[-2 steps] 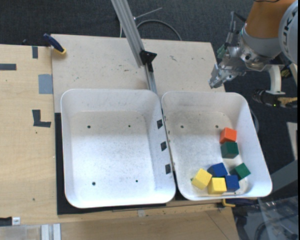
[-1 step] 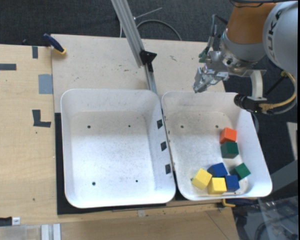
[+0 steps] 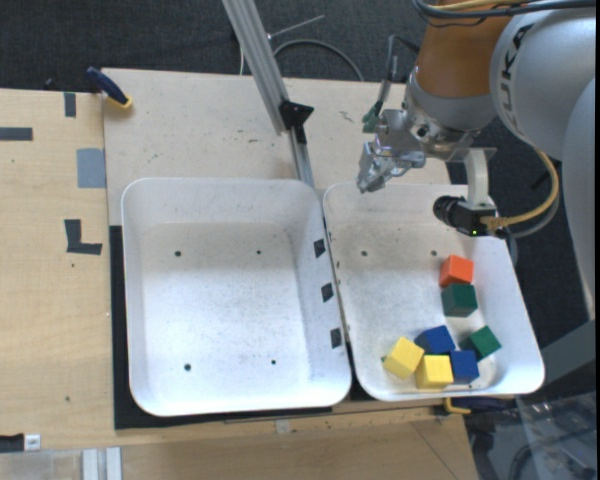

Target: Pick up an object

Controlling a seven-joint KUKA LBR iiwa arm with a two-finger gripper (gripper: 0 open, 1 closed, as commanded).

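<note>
My gripper (image 3: 373,179) hangs over the far left corner of the right bin (image 3: 380,278), well above its floor, and I see nothing between its fingers. Toward the bin's near right side lie an orange block (image 3: 457,268) and a dark green block (image 3: 460,299). A cluster sits in the near corner: a yellow block (image 3: 404,356), a second yellow block (image 3: 437,371), a blue block (image 3: 437,341), another blue block (image 3: 464,365) and a green block (image 3: 485,342). All blocks lie far from the gripper.
The left bin (image 3: 225,288) stands beside the right one. A slanted metal rail (image 3: 265,58) runs from the top down to the bins' shared far corner, close to the gripper. A blue-and-yellow item (image 3: 110,88) lies on the bench at far left.
</note>
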